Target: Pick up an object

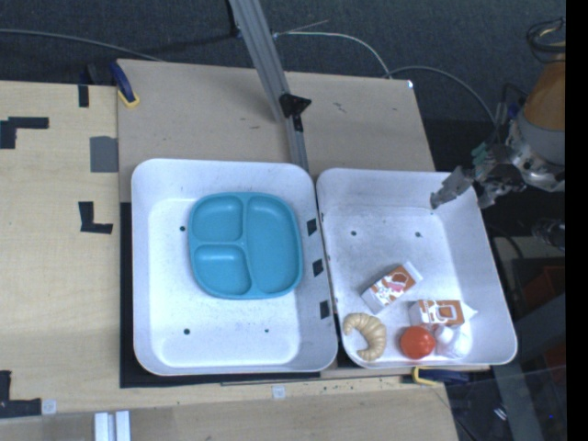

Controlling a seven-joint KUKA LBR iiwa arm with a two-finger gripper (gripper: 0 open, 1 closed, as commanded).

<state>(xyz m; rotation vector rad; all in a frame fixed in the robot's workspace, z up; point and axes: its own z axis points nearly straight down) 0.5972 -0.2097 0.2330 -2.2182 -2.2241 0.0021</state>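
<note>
**On the counter: nothing grabbed yet**

Over on the counter (230,108) sit two bins; the left bin (152,274) has just a blue divided plate (245,244), parked flat in the middle; the right bin (386,209) has its stuff bunched at the near edge: packet (390,287), carton (441,313), croissant (367,334), tomato (417,342); the end effector (452,191) hovers at the far rim, well apart from them, holding nothing; can't tell whether it's open or closed.

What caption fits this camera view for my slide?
Pincer poised over right bin's far edge; croissant, tomato and two cartons near front; blue tray in left bin.
</note>
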